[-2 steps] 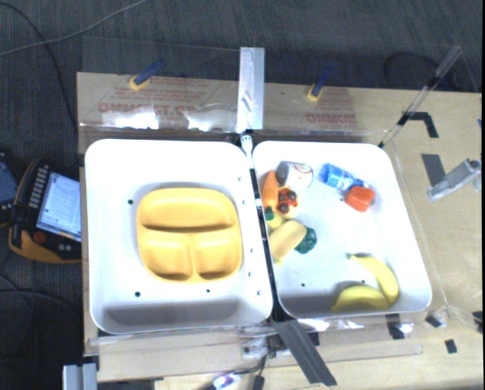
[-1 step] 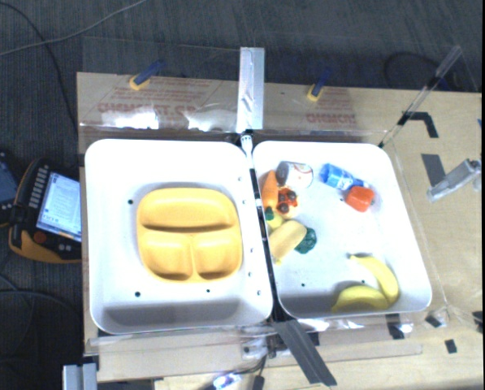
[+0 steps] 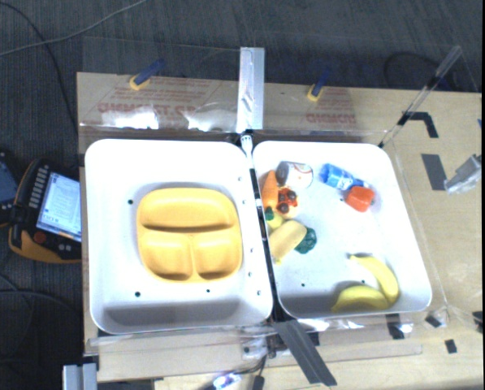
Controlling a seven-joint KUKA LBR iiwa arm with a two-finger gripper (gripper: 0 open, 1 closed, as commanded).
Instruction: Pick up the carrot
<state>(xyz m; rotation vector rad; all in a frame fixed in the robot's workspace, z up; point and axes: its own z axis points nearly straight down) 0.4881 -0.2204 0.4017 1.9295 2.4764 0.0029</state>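
The carrot (image 3: 269,188), a smooth orange taper, lies at the right bin's (image 3: 404,218) far left, against the divider, touching what looks like a small orange toy (image 3: 286,201). A glossy yellow sectioned tray (image 3: 189,232) fills the left bin (image 3: 112,218). A curved banana (image 3: 370,287) lies near right.

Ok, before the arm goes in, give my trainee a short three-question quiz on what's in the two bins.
1. True or false: the yellow tray lies in the same bin as the carrot.
2. Which item lies nearest the right bin's front edge? A) banana B) blue bottle C) carrot
3. Fill in: the carrot lies against the right bin's ____ wall, as the camera sees it.

Key: 1 false, the tray is in the left bin; 2 A; 3 left.
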